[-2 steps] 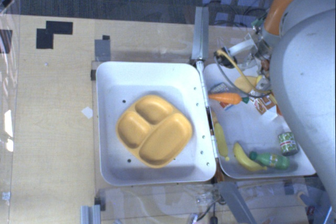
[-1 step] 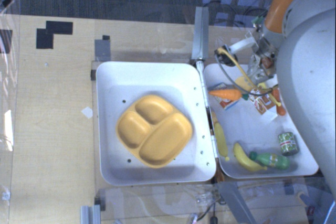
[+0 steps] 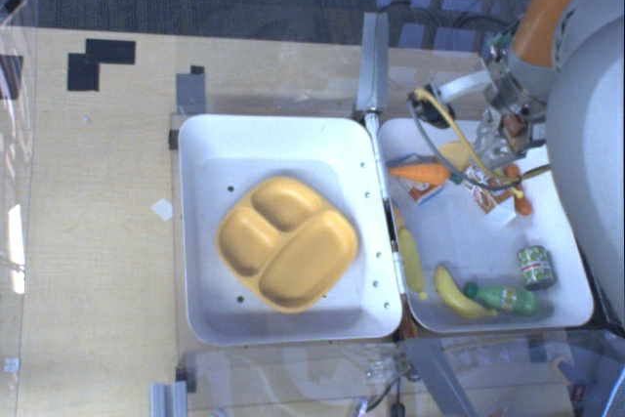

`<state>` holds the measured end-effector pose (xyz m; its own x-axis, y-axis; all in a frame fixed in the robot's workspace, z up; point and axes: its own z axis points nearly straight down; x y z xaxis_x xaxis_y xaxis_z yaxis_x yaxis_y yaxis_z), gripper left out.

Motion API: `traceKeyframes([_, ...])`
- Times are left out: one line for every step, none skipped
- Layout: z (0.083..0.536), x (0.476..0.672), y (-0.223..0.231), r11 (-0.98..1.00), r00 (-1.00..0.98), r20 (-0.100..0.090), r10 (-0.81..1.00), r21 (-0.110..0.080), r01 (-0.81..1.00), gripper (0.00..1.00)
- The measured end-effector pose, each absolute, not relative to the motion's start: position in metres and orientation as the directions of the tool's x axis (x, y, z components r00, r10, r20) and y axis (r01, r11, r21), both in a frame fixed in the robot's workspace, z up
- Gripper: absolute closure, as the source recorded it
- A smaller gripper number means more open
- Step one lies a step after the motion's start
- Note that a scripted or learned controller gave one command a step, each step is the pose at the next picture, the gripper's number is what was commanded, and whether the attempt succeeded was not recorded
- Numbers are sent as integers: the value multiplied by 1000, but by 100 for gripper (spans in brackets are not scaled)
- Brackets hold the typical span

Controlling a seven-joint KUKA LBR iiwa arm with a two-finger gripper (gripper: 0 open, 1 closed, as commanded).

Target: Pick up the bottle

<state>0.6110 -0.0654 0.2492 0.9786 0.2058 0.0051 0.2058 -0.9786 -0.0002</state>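
**Ana:** Pale wood counter (image 3: 98, 239) first, since it carries everything. Two shallow white bins sit side by side on it, with grey carpet beyond at twelve o'clock.

**Ben:** And the arm (image 3: 586, 112)?

**Ana:** Big and grey with its orange band, it reaches in from three o'clock and hangs over the upper part of the right bin (image 3: 576, 303). I judge it is placed there to work that bin, because all the loose items lie in it.

**Ben:** What about the left bin (image 3: 195, 171)?

**Ana:** It holds a yellow divided plate (image 3: 286, 242) at its centre, well apart from the task.

**Ben:** Where is the bottle?

**Ana:** The green bottle (image 3: 503, 297) lies on its side at about five o'clock in the right bin, touching the banana (image 3: 455, 293) and just beside a small green can (image 3: 535, 267). That crowding could make a clean grasp awkward.

**Ben:** And the gripper (image 3: 500, 144)?

**Ana:** It sits at about one o'clock in that bin, above a carrot (image 3: 420, 174) and some small packets (image 3: 483, 195), well apart from the bottle. I cannot tell how far apart it stands, and nothing is visibly held in it. The pick looks not yet begun.
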Motion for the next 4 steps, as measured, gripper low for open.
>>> traceKeyframes([362, 662, -74, -979, 979, 6, 203, 0, 203, 100])
traceKeyframes([393, 624, -128, -979, 979, 4, 204, 2, 204, 100])
traceKeyframes([348, 558, -178, -973, 973, 1, 230, 1, 230, 100])
traceKeyframes([214, 583, -205, -979, 979, -1, 204, 0, 204, 100])
